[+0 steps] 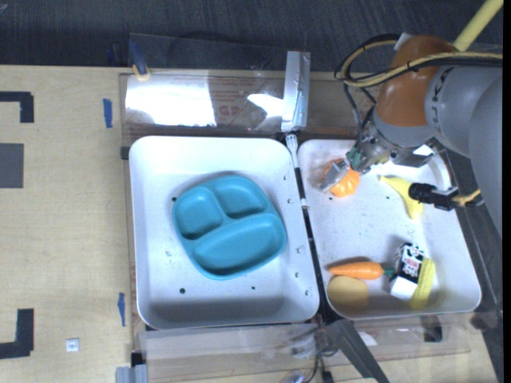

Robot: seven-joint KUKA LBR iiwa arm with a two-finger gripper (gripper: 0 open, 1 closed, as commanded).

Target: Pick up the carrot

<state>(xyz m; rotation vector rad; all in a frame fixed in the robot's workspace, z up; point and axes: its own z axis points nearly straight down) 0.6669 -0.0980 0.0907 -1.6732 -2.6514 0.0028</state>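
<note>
Nearest the camera, along the front wall of the right bin [463, 298], lies a small cluster: the carrot [357, 270] on its side, stem end pointing right, touching a tan potato-like piece [349, 292] just in front of it, with a black-and-white carton [409, 263] and a corn cob [425, 282] just beside them to the right. The left bin [152, 214] carries a blue divided plate [230, 223]. The gripper [361, 156] sits at the far end of the right bin, well apart from the carrot, hanging over a small orange pepper-like piece [345, 184]. The tips appear to be touching or nearly touching that piece; from this angle nothing can be seen gripped between them, and how wide they stand cannot be told, since the wrist hides them. A banana [406, 193] lies near, to the right of the gripper. Judgement: the pick has not yet begun on the right object. To do it well, the arm would need to travel toward the front of the bin and come down over the middle of the carrot, fingers straddling its short axis. Risk: the potato piece presses against the carrot's front side, so one finger may land on it or nudge the carrot away; the bin wall close by leaves little room.
</note>
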